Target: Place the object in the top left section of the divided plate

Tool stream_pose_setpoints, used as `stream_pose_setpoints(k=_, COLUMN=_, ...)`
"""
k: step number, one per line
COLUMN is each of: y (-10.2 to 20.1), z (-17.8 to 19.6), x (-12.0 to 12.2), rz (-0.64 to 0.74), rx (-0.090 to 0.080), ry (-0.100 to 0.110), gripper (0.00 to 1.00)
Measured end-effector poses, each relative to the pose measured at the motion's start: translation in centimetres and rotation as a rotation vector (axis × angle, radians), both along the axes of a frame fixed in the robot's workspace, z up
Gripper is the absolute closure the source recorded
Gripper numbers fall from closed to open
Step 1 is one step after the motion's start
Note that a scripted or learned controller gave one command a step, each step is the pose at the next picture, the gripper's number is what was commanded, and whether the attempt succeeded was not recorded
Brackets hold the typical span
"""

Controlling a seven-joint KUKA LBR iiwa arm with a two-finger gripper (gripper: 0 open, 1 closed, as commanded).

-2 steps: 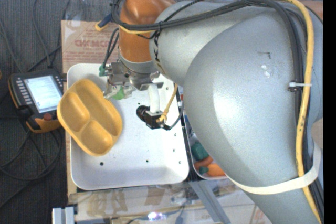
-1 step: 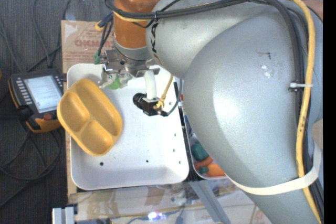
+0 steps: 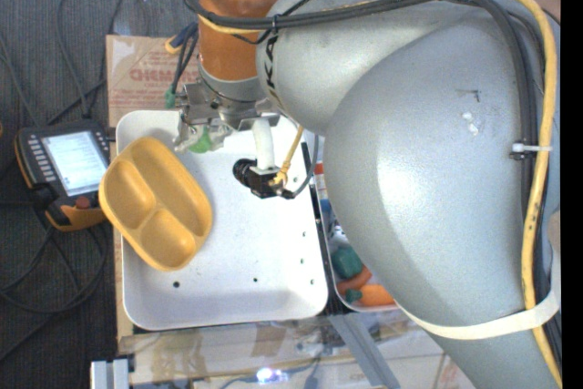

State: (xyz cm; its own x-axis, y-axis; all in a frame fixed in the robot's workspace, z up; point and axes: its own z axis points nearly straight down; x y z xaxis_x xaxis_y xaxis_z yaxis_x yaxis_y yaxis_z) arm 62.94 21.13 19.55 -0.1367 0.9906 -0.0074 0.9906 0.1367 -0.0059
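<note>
Here, yellow divided plate in left white bin, tool near its rim, grip unclear

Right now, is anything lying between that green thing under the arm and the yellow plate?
Nothing visible does. The green thing sits at the end effector, close beside the upper edge of the plate, with just a short strip of white bin floor between them.
</note>
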Motion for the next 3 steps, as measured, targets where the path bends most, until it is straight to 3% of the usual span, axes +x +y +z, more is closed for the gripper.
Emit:
stream_pose_setpoints(k=1, y=-0.6, z=-3.4, x=1.5, rz=0.067, rx=0.004, ry=-0.001, gripper=1.00)
stream_pose_setpoints(k=2, y=-0.6, z=-2.6, x=1.5, rz=0.068, rx=0.001, ry=0.001, gripper=1.00)
stream_pose_setpoints(k=3, y=0.3, z=-1.8, x=-1.0, rz=0.129, rx=0.004, ry=-0.001, gripper=1.00)
